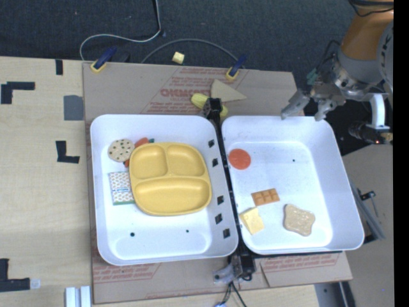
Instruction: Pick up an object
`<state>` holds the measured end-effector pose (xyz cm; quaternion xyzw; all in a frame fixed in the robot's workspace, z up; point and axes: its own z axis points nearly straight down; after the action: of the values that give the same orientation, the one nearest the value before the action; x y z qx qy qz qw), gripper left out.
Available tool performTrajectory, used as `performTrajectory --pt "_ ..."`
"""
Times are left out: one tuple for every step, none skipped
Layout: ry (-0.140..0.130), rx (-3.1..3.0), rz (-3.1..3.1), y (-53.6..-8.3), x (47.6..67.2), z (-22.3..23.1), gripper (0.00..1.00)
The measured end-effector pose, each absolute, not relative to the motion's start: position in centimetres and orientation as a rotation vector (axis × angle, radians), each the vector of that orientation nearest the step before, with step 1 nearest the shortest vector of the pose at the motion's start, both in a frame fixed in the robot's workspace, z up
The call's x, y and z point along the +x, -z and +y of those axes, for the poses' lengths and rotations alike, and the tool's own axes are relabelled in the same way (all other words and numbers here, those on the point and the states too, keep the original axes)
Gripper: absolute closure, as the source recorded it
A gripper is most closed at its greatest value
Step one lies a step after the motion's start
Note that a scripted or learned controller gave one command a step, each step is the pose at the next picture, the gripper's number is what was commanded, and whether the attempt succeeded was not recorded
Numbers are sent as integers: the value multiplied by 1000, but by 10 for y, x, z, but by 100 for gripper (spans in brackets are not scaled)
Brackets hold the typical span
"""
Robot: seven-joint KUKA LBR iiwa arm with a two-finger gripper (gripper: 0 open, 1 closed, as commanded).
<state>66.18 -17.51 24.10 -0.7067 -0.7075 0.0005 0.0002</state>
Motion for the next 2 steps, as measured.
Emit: performTrajectory --pt "-11 -2216 -2209 -182 552 -169 0" --pt "0 -2223 -2227 -82 525 -122 0"
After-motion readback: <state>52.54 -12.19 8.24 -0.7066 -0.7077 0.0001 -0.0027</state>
